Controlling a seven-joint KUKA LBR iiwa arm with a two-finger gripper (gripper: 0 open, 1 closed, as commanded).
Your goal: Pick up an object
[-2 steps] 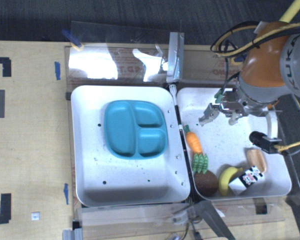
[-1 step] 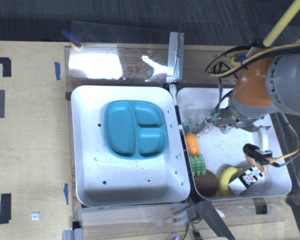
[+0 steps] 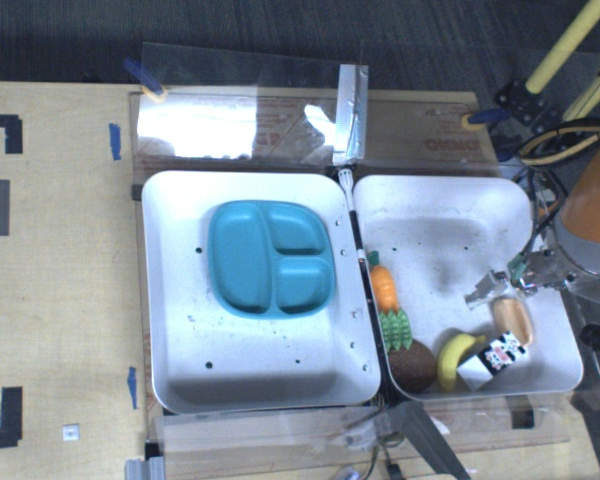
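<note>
Table (image 3: 60, 268): light wood surface with black corner marks and blue tape strips, carrying two shallow white bins side by side.

Left bin (image 3: 170, 358): holds one blue divided plate (image 3: 272, 258), three compartments, lying flat near the bin's middle. Dark specks are scattered on the bin floor.

Right bin (image 3: 430, 218): objects are clustered along its left wall and near edge.
- Orange carrot-like toy (image 3: 383, 288), against the left wall, just beside the divider between bins.
- Green ridged toy (image 3: 395, 328), directly below the carrot, touching or nearly touching it.
- Brown round object (image 3: 413, 365), in the near left corner, just below the green piece.
- Yellow banana (image 3: 454, 357), curved, just right of the brown object.
- Small black-and-white carton (image 3: 492, 358), leaning against the banana's right side.
- Tan hot-dog-shaped toy (image 3: 513, 318), just above the carton, near the right wall.

Arm: enters from the right edge, grey with an orange band (image 3: 588, 203). The hand (image 3: 500, 283) sits over the right bin just above the hot-dog toy, metal fingers pointing left. Nothing is seen between the fingers; whether they stand wide or narrow cannot be told.

Clear plastic sheet (image 3: 250, 118): lies behind both bins at the far edge.
</note>
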